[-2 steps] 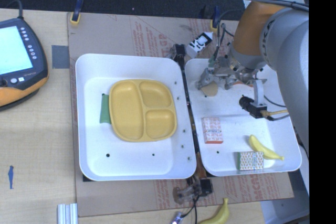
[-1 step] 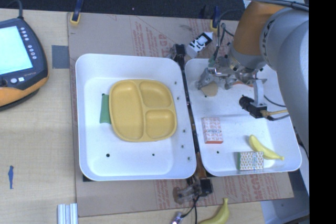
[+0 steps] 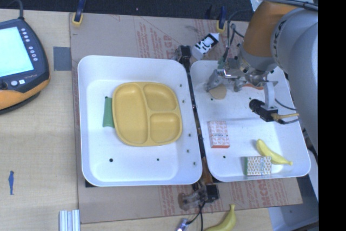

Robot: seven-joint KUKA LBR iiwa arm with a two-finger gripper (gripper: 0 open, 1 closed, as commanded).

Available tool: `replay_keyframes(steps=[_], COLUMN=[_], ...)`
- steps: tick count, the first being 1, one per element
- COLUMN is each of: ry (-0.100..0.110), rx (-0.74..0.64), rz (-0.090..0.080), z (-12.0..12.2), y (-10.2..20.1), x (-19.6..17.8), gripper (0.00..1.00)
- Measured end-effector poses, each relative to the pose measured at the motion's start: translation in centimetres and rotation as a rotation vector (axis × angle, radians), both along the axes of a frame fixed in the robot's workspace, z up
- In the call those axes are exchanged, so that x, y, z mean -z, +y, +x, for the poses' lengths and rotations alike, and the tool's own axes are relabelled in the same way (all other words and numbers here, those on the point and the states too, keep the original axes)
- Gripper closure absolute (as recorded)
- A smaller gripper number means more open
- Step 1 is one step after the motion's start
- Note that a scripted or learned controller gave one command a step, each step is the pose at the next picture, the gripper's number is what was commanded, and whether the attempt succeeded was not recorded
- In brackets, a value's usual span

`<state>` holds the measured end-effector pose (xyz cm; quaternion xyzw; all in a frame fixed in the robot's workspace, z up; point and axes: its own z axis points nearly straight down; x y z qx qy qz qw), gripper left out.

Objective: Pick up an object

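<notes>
yellow plastic banana [image 3: 273,153] and patterned red-white card [image 3: 218,133] sit lower in the right white bin [image 3: 303,162]; gripper [image 3: 233,79] at upper right, open-or-closed unclear, should centre squarely over the small tan round object [image 3: 218,93] before closing.

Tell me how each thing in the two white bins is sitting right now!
Yellow divided plate: lies flat, right side up, in the left bin.
Green thing: mostly tucked under the plate's left edge.
Tan lump: rests at the far end of the right bin, below the pincer.
Red-and-white packet: lies flat.
Banana: lies on its side.
Small box: lies flat by the near rim.
</notes>
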<state>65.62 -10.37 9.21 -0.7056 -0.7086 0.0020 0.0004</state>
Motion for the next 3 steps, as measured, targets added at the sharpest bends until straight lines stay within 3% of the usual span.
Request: replay_keyframes(steps=[3], ry=[-0.001], rx=[0.001], rz=[0.0], z=[0.02], y=[-0.76], x=[-0.02], gripper=[0.0])
